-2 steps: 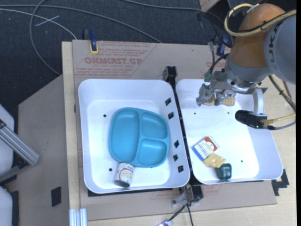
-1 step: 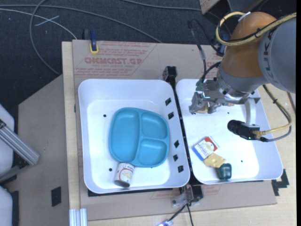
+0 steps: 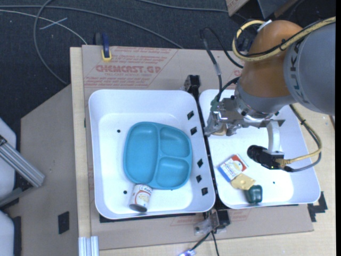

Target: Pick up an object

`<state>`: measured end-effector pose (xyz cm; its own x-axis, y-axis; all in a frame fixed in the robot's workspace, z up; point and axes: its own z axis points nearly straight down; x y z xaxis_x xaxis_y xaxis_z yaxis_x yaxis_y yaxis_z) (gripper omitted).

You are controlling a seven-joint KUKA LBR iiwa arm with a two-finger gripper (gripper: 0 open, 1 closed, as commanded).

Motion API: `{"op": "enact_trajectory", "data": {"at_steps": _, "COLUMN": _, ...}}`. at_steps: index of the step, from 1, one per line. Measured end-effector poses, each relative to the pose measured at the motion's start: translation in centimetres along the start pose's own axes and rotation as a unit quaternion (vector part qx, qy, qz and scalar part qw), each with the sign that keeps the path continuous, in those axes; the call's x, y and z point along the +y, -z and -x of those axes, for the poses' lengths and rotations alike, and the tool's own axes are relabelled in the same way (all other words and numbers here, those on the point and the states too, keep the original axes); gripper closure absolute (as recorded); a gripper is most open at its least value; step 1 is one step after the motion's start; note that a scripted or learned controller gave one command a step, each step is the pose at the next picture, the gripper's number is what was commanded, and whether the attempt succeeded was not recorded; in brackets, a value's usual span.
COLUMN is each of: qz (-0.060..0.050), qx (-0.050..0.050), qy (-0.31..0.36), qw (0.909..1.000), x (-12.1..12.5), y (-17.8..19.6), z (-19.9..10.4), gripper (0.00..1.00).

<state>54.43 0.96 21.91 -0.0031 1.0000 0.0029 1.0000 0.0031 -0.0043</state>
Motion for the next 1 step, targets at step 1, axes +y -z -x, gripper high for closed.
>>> {"op": "enact_trajectory", "data": {"at_steps": 1, "qz": 0.0, "qx": 0.0, "qy": 0.001, "qw": 1.0, "x": -2.92, "y": 1.03, "z": -5.05, "gripper": 1.0}}
